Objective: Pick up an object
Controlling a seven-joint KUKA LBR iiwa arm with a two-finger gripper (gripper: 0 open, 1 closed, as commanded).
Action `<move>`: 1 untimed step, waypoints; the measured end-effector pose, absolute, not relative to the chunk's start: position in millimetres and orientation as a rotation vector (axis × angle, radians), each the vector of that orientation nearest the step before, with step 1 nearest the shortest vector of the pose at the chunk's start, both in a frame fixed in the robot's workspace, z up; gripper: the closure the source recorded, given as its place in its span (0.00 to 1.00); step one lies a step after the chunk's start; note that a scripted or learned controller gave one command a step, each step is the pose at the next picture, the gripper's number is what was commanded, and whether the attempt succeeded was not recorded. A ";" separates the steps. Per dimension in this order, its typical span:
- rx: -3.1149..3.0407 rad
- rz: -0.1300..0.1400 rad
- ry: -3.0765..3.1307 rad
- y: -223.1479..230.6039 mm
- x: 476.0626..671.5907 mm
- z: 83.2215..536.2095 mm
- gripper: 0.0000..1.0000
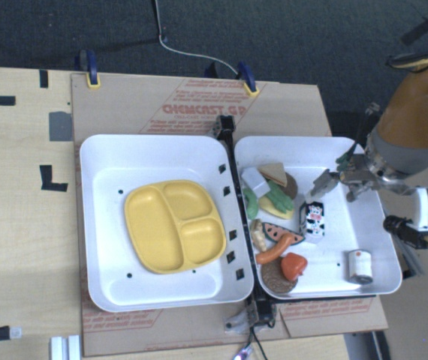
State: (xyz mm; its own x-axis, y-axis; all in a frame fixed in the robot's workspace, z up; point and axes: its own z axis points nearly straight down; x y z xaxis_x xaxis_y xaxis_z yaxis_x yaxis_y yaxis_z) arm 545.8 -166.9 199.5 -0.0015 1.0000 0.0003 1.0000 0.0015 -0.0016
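Right bin's a toy-food jumble, left bin just has the yellow tray.

From my remote seat: the gripper point(333, 177) sits over the right bin point(364, 283), fingers spread apart with nothing between them, just right of the pile. The pile hugs that bin's left wall: glossy plastic bits, a tan wedge point(275, 173), green leafy piece point(278, 199), orange carrot shape point(271, 253), red lump point(294, 264), plus a boxy cow-print carton point(314, 219) and a small white cylinder point(360, 265) off by itself. The smooth three-section yellow tray point(174, 224) sits in the left bin point(94, 201). Bins sit on cardboard point(191, 107) clamped to a pale wood bench point(19, 223); dark carpet behind.
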 end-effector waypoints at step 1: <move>-2.216 0.008 -2.216 -178.8 550.9 94.7 0.00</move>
